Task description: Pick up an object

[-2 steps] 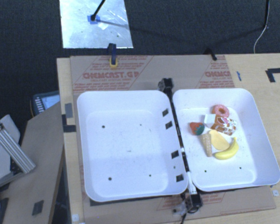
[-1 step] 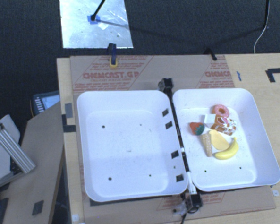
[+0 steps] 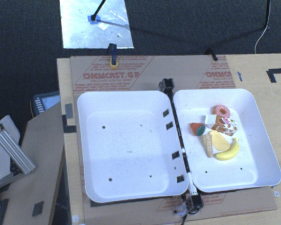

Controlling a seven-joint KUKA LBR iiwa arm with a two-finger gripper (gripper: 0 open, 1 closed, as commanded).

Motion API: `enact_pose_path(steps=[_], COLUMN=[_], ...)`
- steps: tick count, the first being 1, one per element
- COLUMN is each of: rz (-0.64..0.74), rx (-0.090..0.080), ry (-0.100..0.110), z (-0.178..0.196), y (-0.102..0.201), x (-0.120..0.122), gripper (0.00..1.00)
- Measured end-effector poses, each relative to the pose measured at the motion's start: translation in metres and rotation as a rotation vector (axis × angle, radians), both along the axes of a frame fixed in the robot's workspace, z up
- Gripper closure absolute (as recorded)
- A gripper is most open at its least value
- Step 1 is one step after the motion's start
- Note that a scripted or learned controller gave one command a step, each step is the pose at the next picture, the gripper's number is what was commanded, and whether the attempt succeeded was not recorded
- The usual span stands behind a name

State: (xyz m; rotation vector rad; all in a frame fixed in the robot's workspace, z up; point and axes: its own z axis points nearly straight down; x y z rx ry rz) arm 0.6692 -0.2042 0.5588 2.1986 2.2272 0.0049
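The right bin [image 3: 260, 126] holds a small cluster of toy food. A pink donut [image 3: 221, 111] lies at the top of the cluster. Below it sits a red-and-white frosted piece [image 3: 225, 125], with a white block [image 3: 209, 119] to its left. A red-and-green piece [image 3: 197, 128] lies at the cluster's left edge. A tan cone [image 3: 207, 144] points downward beside a pale yellow wedge [image 3: 219, 140]. A yellow banana [image 3: 228, 151] curves along the bottom of the cluster, touching the wedge.
The left bin [image 3: 87, 136] sits beside the right one, joined by a black clipped seam [image 3: 176, 136]. Both rest on a brown cardboard sheet [image 3: 142, 71] on the bench. A silver plate [image 3: 96, 21] lies at the back. A metal frame [image 3: 9, 146] stands at the left.
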Motion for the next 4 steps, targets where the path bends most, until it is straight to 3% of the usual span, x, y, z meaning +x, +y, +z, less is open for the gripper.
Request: enact_pose_path(steps=[1,2,3,4], rz=[0.0,0.006,0.006,0.011], rx=[0.0,-0.002,-0.002,-0.005], ry=[0.001,-0.003,-0.002,-0.007], z=[-0.001,0.011,0.011,0.023], y=[0.0,0.001,0.001,0.002], x=[0.0,0.0,0.0,0.001], gripper=[0.0,1.0,0.0,1.0])
